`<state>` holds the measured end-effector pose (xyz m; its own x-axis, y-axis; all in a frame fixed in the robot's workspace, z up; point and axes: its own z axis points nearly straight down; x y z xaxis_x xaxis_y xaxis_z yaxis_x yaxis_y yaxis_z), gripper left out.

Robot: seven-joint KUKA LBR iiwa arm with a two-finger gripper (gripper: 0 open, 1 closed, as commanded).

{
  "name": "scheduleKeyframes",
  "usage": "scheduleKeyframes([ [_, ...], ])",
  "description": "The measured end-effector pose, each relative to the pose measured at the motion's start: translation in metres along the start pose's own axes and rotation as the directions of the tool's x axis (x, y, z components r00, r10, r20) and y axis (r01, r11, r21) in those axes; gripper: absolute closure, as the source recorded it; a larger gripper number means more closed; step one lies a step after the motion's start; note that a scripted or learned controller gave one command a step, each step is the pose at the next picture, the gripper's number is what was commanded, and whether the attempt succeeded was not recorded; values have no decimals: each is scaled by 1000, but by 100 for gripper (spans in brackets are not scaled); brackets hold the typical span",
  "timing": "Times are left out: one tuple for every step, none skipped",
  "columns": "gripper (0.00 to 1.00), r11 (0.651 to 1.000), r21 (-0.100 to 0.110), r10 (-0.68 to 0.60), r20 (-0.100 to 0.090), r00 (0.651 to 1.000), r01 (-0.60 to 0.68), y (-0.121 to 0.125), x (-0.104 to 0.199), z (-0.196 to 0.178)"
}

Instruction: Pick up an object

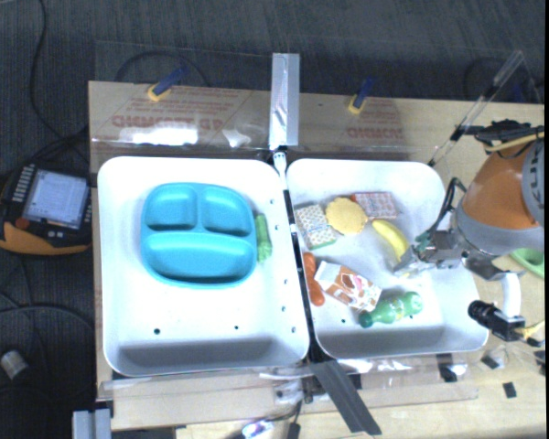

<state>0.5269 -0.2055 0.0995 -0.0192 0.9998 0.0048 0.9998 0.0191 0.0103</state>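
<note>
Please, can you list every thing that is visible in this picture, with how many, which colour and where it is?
bins: two, white, side by side on the bench
divided plate: one, blue, in the left bin
green item: one, green, left bin, at the plate's right edge
round cookie: one, yellow, right bin, upper part
banana: one, yellow, right bin, beside the hand
green bottle: one, green, right bin, lower part
printed packet: one, white with orange, right bin, middle
handheld device: one, orange and black, floor at left
arm: one, grey with orange band, right side
hand: one, low over the right bin
</note>
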Motion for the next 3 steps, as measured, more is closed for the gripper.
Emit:
scheduleKeyframes([
  [0, 1000, 0, 0, 0, 1000, 0, 0, 0, 0],
  [100, 1000, 2, -1, -2, 1000, 1, 0, 1, -8],
  [100, 998, 13, -54, 2, 999, 54, -3, -5, -38],
])
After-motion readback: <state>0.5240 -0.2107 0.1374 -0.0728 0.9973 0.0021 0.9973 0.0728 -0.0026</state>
